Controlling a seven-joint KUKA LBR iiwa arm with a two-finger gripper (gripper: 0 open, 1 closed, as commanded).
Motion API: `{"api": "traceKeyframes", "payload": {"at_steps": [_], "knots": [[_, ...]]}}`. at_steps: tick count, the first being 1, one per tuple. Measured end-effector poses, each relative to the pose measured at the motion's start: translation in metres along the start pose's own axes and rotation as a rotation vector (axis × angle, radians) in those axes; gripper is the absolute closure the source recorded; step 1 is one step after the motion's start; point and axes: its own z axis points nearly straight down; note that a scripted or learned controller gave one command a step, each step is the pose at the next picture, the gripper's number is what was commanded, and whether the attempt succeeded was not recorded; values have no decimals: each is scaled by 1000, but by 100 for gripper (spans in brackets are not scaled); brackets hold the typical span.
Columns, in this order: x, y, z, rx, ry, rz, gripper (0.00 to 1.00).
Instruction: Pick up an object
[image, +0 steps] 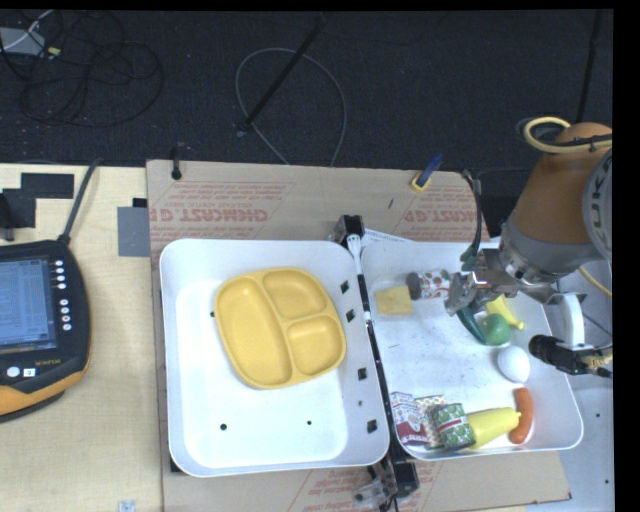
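Now the gripper (470, 297) is low in the right bin (440, 345), near its far right part, just beside a green round object (494, 327) with a yellow piece touching it. Whether something is between its fingers I cannot tell. A white egg (513, 364) lies a little nearer to me. At the front edge are a yellow banana (492, 424), an orange carrot (521, 414) and small packets (432, 420). A yellow block (394, 301) lies near the divider. In the left bin (195, 400) rests a yellow divided plate (280, 325).
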Motion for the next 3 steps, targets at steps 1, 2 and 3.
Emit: {"api": "traceKeyframes", "payload": {"at_steps": [1, 2, 3], "knots": [[57, 19, -36, -1, 2, -8, 100], [92, 15, -42, 2, 3, -7, 100], [135, -7, -22, 7, 3, -6, 100]]}}
